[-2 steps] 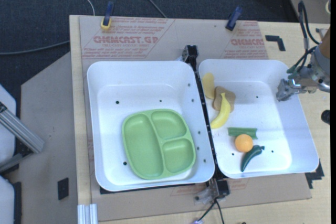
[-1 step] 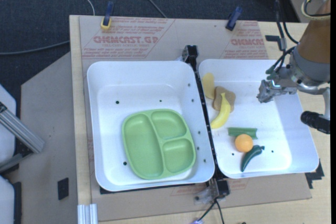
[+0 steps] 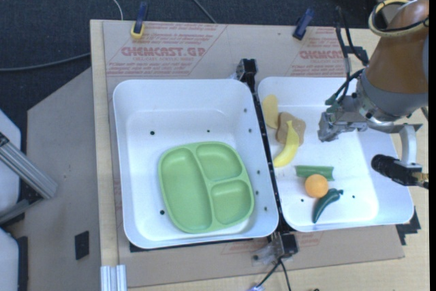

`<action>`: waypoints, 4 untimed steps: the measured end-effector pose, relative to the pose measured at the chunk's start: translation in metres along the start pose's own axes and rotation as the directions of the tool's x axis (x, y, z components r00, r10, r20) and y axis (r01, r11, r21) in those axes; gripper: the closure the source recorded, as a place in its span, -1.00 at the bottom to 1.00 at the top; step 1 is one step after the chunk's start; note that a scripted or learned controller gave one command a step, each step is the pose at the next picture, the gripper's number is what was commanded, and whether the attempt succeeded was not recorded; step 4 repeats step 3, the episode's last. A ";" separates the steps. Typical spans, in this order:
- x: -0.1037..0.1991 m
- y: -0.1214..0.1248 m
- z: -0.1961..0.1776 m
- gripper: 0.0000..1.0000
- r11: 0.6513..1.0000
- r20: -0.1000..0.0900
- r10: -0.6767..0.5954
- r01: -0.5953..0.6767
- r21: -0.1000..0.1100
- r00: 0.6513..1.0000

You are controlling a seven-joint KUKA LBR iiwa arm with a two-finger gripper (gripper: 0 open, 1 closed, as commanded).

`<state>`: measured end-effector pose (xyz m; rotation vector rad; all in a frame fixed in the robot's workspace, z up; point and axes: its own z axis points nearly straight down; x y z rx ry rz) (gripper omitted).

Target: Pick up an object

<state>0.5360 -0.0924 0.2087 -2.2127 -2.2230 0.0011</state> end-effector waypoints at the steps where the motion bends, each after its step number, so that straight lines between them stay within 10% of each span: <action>1: 0.059 -0.015 -0.003 1.00 1.000 0.001 0.003 -0.003 0.000 1.000; 3: 0.176 -0.044 -0.021 1.00 1.000 0.001 -0.002 0.002 0.001 1.000; 4: 0.176 -0.044 -0.021 1.00 1.000 0.001 -0.002 0.002 0.001 1.000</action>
